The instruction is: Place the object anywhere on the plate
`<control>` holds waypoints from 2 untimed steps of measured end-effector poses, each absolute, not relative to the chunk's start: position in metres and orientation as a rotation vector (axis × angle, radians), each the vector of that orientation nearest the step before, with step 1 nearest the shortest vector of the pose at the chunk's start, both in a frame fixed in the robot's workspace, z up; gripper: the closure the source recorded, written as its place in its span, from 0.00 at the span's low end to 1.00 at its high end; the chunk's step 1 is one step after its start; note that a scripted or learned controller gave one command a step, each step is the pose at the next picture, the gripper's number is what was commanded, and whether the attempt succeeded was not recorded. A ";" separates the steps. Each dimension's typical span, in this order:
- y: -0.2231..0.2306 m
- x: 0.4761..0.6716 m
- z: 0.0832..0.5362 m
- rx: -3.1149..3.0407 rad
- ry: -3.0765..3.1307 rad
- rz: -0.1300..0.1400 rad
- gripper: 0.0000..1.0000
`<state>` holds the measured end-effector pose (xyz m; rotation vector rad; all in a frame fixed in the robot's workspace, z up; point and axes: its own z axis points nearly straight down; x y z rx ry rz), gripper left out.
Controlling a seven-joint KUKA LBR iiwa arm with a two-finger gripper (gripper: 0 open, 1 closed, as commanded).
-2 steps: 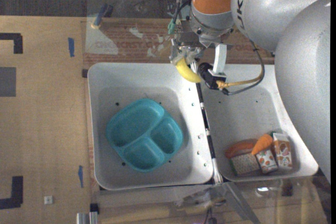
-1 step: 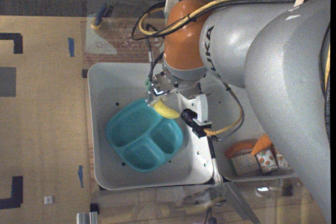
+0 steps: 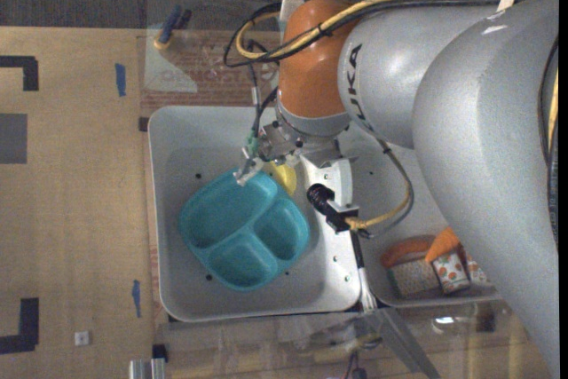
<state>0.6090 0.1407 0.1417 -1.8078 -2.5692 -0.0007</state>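
Gripper [image 3: 251, 162] poised at the 1 o'clock rim of the teal divided plate [image 3: 244, 231]; whether it is wide or narrow cannot be told. Yellow object [image 3: 285, 177] lies just beside it, at the plate's edge, partly hidden. Judged: low hover suits release over plate.

You see a teal plate [image 3: 244, 235] that looks like smooth, slightly glossy plastic, sitting in a left bin [image 3: 169, 217] of matt white plastic. At the plate's one o'clock, a small yellow object [image 3: 285, 177] looks smooth and shiny. The arm [image 3: 461, 102] wears a satin grey painted shell with soft highlights, and its orange band [image 3: 311, 58] is glossier. The counter [image 3: 71, 191] around you looks like matt, tan board. At four o'clock, small cartons [image 3: 451, 271] look like printed paper.
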 end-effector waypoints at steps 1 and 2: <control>0.138 0.611 0.152 -1.817 -2.564 -0.004 1.00; 0.167 0.654 0.108 -1.615 -2.698 -0.004 1.00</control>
